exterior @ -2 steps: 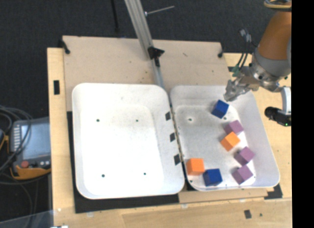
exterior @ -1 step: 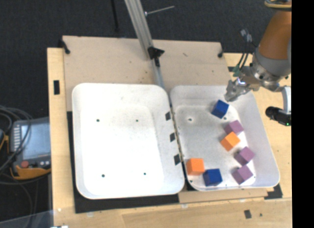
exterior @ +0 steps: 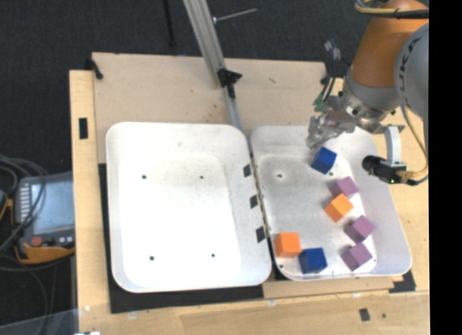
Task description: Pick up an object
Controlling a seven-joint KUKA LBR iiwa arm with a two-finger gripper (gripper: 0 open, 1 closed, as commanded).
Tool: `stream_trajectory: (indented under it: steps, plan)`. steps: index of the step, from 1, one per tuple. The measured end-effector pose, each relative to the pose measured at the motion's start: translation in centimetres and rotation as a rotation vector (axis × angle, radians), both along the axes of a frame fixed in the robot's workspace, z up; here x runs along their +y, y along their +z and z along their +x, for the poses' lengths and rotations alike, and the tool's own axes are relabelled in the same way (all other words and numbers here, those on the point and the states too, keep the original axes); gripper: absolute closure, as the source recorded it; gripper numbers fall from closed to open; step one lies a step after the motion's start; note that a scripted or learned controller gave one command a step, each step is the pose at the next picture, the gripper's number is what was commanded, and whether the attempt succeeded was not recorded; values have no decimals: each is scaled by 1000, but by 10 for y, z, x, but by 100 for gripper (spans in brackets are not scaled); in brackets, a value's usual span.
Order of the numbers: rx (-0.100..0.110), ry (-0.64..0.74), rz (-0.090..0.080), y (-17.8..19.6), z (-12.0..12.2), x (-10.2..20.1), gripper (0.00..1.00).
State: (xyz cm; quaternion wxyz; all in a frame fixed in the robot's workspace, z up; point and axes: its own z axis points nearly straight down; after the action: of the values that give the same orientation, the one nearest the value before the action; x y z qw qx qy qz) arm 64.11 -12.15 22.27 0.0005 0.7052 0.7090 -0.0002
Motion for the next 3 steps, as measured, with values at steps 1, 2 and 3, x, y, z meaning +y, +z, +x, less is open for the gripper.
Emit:
stream_trajectory:
  steps: [1, 2, 3]
  plan:
    - [-2, 1, 2, 9, 9, 45, 100]
    - [-2, 2, 2, 19, 11, 91, 100]
    - [0, 2, 2, 16, 10, 152, 100]
